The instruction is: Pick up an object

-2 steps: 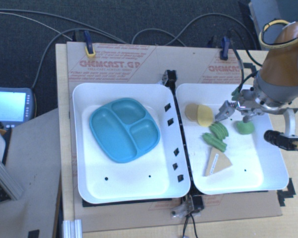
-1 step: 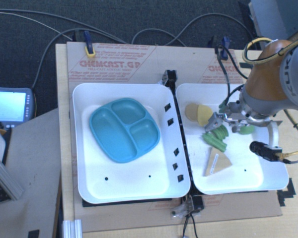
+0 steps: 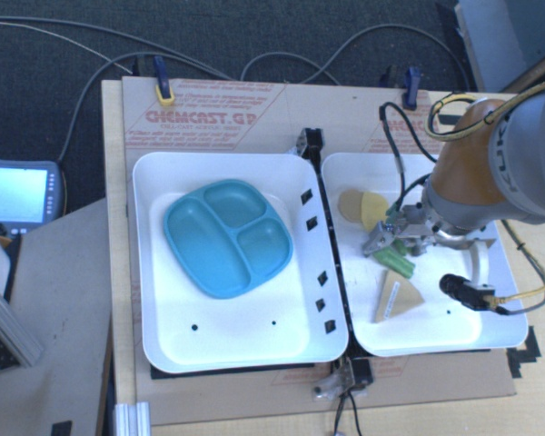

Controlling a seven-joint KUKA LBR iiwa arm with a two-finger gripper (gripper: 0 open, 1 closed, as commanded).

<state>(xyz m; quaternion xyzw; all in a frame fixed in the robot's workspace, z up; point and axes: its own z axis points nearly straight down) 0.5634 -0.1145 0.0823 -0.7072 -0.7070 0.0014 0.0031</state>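
- Grey metal gripper (image 3: 388, 236) sits low in the right bin (image 3: 500, 334), at the end of the arm (image 3: 490, 166) reaching in from the right; its tip lies right over the green block's upper end.
- Whether the jaws are parted or closed cannot be told: the wrist hides them from above.
- Green block (image 3: 396, 262) lies in the middle of the right bin, just beneath the gripper tip. Its long axis runs from upper left to lower right. Whether it is gripped cannot be told.
- Tan wedge (image 3: 395, 298) lies just below the green block, its narrow point aimed up and its broad end toward the bin's near edge.
- Yellow piece (image 3: 372, 211) and a pale round piece (image 3: 351, 204) rest touching each other near the bin's upper left, just beside the gripper.
- Blue divided plate (image 3: 227, 236) lies flat in the left bin (image 3: 163, 334), well apart from the gripper.
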